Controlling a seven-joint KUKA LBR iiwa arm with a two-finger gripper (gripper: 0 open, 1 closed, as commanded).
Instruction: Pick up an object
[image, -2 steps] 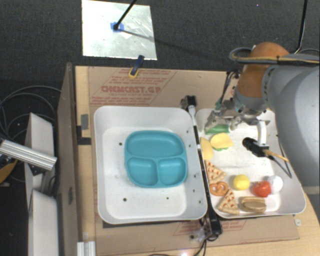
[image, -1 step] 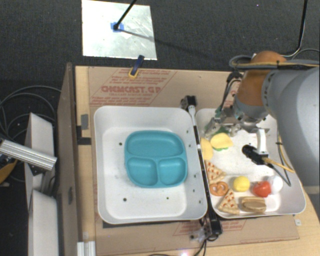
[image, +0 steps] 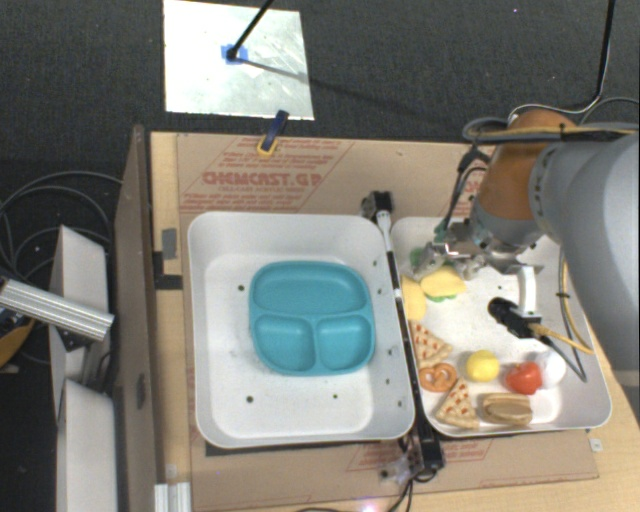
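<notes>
Grey arm (image: 570, 190) reaching from right, end effector (image: 450, 255) lowered.

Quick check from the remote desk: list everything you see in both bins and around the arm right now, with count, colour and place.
Divided plate: one, teal, middle of the left bin.
Right bin: one, white, holds the toy food.
Burger: one, yellow-green and tan, upper left of the right bin.
Pizza slices: two, orange with red dots, along the left wall; second at.
Pretzel: one, brown, between the slices.
Lemon: one, yellow, centre front.
Tomato: one, red, right of the lemon.
Bread roll: one, brown, front edge.
Arm: one, grey with orange band, over the right bin.
Gripper: one, grey, above the burger.
</notes>
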